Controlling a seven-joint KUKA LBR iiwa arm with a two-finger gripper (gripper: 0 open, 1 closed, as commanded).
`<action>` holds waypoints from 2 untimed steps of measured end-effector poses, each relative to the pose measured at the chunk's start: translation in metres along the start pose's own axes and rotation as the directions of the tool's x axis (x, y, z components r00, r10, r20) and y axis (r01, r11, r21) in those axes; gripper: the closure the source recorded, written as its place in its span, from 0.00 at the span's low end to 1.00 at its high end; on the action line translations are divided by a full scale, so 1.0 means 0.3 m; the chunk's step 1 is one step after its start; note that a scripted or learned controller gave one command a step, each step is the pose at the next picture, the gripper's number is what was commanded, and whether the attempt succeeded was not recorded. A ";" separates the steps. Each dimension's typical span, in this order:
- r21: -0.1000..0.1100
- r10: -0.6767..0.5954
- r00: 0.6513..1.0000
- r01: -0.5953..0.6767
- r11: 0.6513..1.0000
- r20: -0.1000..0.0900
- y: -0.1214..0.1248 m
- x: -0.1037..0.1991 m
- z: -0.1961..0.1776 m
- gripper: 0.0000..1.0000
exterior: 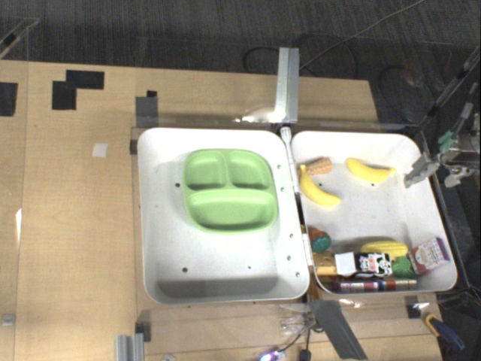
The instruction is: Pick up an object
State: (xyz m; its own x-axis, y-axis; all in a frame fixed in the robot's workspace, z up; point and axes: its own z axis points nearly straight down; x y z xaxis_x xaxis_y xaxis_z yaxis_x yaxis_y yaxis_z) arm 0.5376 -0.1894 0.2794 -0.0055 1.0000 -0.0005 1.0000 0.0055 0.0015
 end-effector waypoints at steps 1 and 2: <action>-0.003 -0.005 1.000 0.005 1.000 0.000 0.009 0.001 -0.032 1.00; -0.003 -0.005 1.000 0.005 1.000 0.000 0.009 0.002 -0.032 0.00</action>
State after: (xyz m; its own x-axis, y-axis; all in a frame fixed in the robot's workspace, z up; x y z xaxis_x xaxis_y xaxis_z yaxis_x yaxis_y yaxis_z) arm 0.5401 -0.1889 0.2889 -0.0106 0.9999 -0.0006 0.9999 0.0106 0.0042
